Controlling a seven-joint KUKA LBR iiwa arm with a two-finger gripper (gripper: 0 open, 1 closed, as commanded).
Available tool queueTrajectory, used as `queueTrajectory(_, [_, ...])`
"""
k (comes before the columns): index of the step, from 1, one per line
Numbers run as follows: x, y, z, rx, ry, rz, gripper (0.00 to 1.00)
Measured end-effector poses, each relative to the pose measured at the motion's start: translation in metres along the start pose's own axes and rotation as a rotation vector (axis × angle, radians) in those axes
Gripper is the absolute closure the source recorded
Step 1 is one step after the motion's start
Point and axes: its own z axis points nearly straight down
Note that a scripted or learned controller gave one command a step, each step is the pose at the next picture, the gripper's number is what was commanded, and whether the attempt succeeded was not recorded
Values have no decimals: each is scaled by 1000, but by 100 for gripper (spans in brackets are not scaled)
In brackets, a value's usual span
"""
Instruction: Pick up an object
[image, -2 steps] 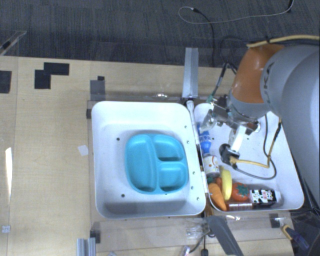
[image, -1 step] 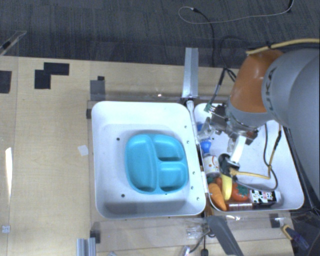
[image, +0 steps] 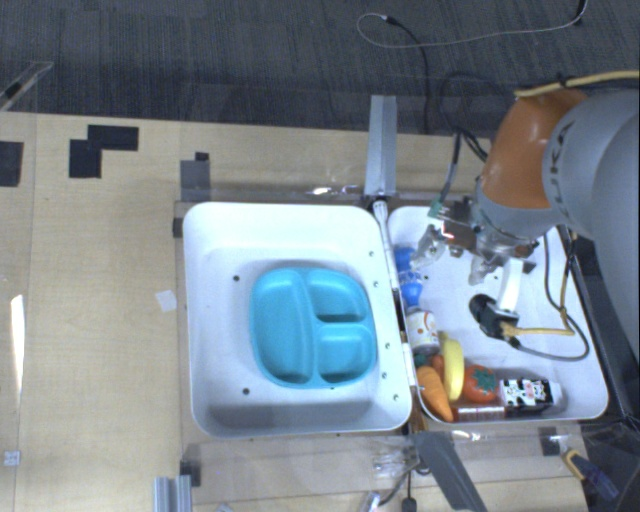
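The grey arm with the orange band reaches in from 3 o'clock, its claw (image: 458, 252) hanging over the right shallow white bin (image: 590, 385); I cannot tell its state.

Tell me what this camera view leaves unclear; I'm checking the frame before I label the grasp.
- Gripper: seen from above under the wrist, so its finger state is unreadable.
- Blue item by the right bin's left wall: blurred and partly under the divider rim, type unclear.
- Dark box: print too small to read.
- Red item: banana and box overlap its ends.
- Carrot: tip meets the bin rim.
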Motion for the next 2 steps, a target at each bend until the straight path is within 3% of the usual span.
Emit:
queueTrajectory(1, [30, 8, 0, 2, 0, 44, 0])
queueTrajectory(2, [30, 8, 0, 2, 0, 44, 0])
